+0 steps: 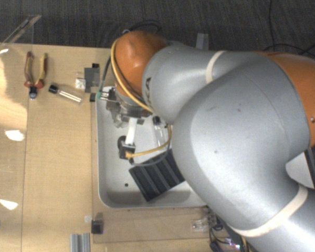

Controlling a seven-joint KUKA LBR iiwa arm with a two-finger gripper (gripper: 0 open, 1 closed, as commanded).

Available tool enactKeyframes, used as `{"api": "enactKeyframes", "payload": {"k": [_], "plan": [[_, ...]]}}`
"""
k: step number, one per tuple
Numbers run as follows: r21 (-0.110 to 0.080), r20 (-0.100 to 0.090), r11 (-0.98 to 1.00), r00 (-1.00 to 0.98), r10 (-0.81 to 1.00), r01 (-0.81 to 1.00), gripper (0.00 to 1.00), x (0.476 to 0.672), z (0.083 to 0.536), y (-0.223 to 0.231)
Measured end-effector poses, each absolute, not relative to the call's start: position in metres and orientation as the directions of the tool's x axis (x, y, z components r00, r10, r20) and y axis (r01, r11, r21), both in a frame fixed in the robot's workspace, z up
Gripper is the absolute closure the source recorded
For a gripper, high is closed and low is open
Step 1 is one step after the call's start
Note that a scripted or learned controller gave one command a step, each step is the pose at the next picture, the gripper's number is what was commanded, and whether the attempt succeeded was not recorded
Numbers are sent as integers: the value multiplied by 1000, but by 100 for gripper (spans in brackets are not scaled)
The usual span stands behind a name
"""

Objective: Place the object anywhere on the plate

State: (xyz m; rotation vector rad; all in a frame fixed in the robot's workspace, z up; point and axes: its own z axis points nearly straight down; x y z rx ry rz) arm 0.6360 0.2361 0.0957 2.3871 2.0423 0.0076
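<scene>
A black ribbed block [155,178] lies tilted in the white bin [111,193], near the bin's front right. My gripper [118,112] hangs over the far left part of this bin, just inside its rim. It is above and to the left of the black block and apart from it. The grey arm with its orange band covers the right half of the bin and everything to the right of it. I see nothing held at the gripper.
On the wooden bench left of the bin lie red-handled pliers [34,71] and a small clear tube with a black cap [64,93]. Small fittings [90,81] stand by the bin's far left corner. A dark clamp [97,226] sits at the bin's front edge.
</scene>
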Motion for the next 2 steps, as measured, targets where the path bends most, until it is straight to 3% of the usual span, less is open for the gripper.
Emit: {"api": "enactKeyframes", "payload": {"k": [1,2], "plan": [[5,2,44,-44,999,999,100,664,228,235],[5,3,18,-18,1000,1000,100,645,96,198]]}}
